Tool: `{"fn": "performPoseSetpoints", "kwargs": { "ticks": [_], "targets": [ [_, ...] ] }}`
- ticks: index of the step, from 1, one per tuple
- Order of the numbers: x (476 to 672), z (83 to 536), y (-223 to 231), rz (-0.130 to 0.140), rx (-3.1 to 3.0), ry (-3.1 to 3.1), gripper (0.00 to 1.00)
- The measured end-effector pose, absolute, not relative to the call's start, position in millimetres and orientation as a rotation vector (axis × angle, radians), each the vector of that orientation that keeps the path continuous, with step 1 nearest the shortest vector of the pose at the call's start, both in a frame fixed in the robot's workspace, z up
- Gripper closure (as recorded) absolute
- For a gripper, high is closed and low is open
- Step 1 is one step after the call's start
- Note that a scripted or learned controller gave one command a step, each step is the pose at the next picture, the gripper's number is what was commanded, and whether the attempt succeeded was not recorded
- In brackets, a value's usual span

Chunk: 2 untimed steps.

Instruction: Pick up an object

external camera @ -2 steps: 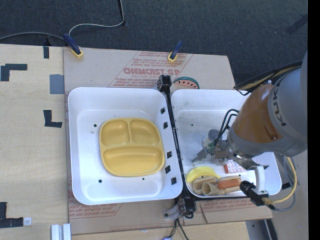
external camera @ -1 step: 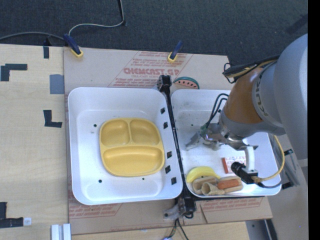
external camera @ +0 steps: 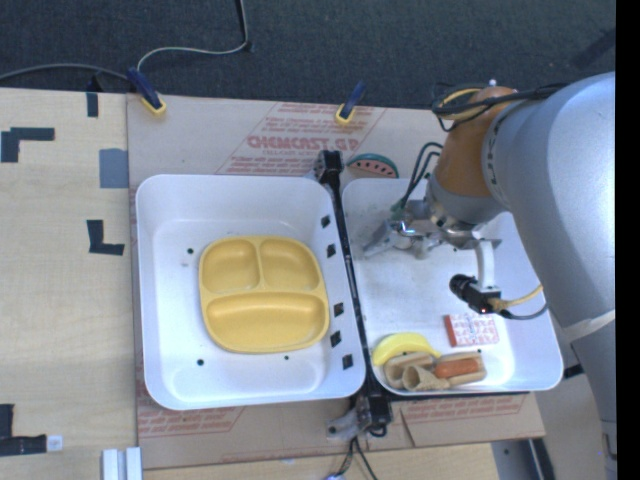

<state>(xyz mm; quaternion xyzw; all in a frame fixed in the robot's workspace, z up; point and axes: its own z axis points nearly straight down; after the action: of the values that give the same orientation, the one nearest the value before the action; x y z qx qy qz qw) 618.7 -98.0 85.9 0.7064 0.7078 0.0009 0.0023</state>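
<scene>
My gripper [external camera: 392, 236] hangs low in the upper left part of the right bin [external camera: 400, 288], near the divider, with bare white floor beneath it. No object shows at its tip. Loose objects lie along that bin's front edge: a yellow rounded piece [external camera: 400, 348], a tan piece [external camera: 412, 373], an orange-red sausage-like piece [external camera: 460, 367] and a small red-and-white checked card [external camera: 470, 330]. All of these lie well below the gripper in the view. The grey arm with its orange band [external camera: 470, 158] covers the bin's right side.
The left bin [external camera: 165, 298] holds a yellow divided plate [external camera: 264, 294]. A watermelon-slice toy [external camera: 372, 165] sits at the right bin's far rim. A black cable connector [external camera: 470, 293] hangs from the wrist. Black clips [external camera: 338, 248] line the divider between the bins.
</scene>
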Motion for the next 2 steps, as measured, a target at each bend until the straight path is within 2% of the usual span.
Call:
{"fn": "performPoseSetpoints", "kwargs": {
  "ticks": [1, 2],
  "targets": [
    [483.5, 85.8, -132.4, -0.002, 2.223, 2.216, 0.00],
    [484.6, 95.8, -132.4, 0.000, 2.222, 2.216, 1.00]
  ]
}}
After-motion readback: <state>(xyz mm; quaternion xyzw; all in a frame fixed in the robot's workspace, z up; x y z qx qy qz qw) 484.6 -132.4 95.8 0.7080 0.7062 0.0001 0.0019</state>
